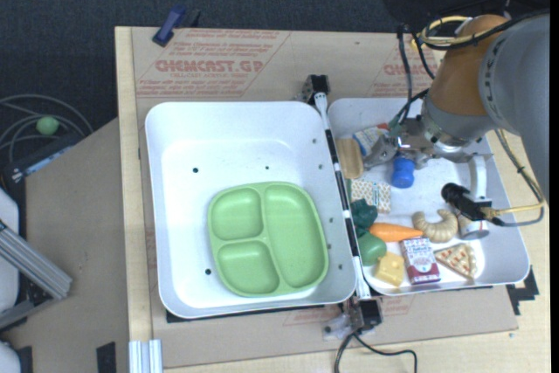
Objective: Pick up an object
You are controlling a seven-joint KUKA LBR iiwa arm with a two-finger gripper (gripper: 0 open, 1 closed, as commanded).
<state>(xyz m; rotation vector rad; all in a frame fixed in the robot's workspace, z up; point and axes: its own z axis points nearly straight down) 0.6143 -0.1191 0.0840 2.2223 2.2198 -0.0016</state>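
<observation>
Toys crowd the right bin (515, 253), a blue cylinder (402, 172) among them.

We see a thick, rounded grey arm (522, 74) with a smooth, matte shell. A broad orange band (460, 79) wraps it above the wrist. Yellow and black cables (434, 32) loop over the band, and a small metal pincer (395, 149) sits below it.

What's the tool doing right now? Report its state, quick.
Tool: over the right bin, at the blue object; open or shut cannot be told, and no grasp is visible.
</observation>
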